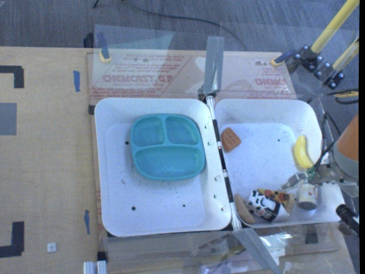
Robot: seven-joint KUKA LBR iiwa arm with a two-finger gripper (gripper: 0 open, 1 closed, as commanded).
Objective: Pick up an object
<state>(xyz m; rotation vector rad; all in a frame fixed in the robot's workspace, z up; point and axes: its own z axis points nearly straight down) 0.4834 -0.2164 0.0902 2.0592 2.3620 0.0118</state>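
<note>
Two white bins are sitting on a tan table. A teal divided plate is lying centre-left; an orange-brown cracker, a yellow banana and a black-and-white spotted toy are showing at right.

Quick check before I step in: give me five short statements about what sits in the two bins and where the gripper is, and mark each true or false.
1. The teal divided plate lies in the left bin. True.
2. The banana lies in the left bin. False: it lies in the right bin, near the far right wall.
3. The orange cracker rests on the plate. False: it lies on the right bin's floor.
4. The gripper is over the right bin. True.
5. The cow toy sits near the right bin's front edge. True.
</note>
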